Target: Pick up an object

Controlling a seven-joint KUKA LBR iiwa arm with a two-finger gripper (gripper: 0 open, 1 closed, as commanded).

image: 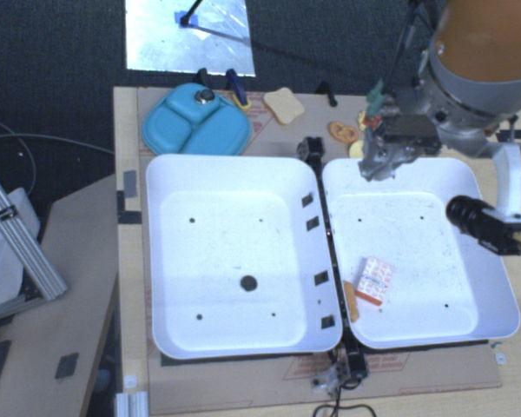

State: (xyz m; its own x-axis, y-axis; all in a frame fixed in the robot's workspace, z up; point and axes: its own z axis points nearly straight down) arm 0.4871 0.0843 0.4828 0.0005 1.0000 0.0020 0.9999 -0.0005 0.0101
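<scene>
**Hovering over the right bin, small box way down at the other end**

So my gripper (380,165) hung over the upper left corner of the right bin (486,315), right by its back rim. Couldn't tell if it was open or shut from that angle, the wrist was in the way.

The thing to grab, a small box (374,281) with a red and white pattern, lay flat in the lower left part of that bin, well apart from me. Its long axis ran on a slant, upper right to lower left. A thin orange stick (351,301) lay just beside its lower left, close to the bin's left wall.

Room-wise: the floor to the right of the box was bare out to the far wall. The left bin (169,320) had one small dark disc (248,282) near its middle. Up top, outside the bins, a blue tray (196,122) sat on the bench.
</scene>
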